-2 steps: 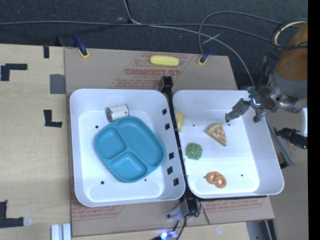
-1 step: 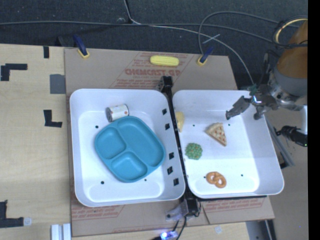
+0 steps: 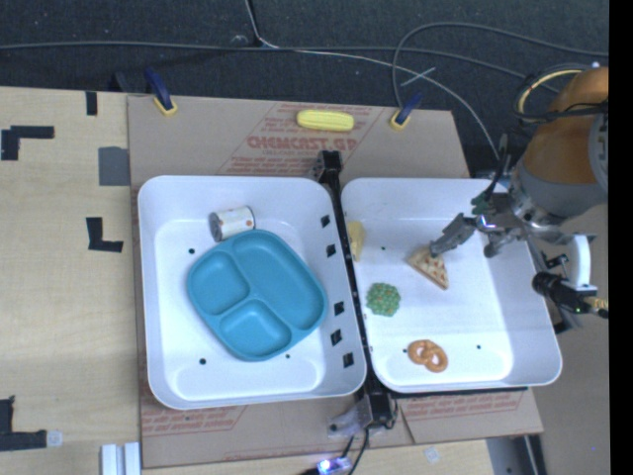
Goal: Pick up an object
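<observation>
From my remote console, the fixed overhead camera looks down on two shallow white bins set side by side on a cardboard sheet. The left bin (image 3: 158, 295) holds a blue three-compartment plate (image 3: 255, 293); a small beige cylinder, perhaps a cup (image 3: 231, 223) on its side, lies at the plate's eleven o'clock, just beside its rim. In the right bin (image 3: 524, 364), a tan wedge resembling a pizza slice (image 3: 431, 266) sits near the centre. A green broccoli-like toy (image 3: 383, 299) lies at the wedge's eight o'clock, a pretzel (image 3: 427, 355) at its six o'clock, and a pale yellow item (image 3: 354, 238) rests against the bin's left wall at nine o'clock. The grey arm with its orange band enters from three o'clock; its gripper (image 3: 456, 234) hangs just at the wedge's one o'clock, and I cannot tell how its pincer stands. Beyond the bins at twelve o'clock, a yellow corn-like toy (image 3: 324, 121) lies on the cardboard (image 3: 198, 137), whose red print is too blurred to read.
</observation>
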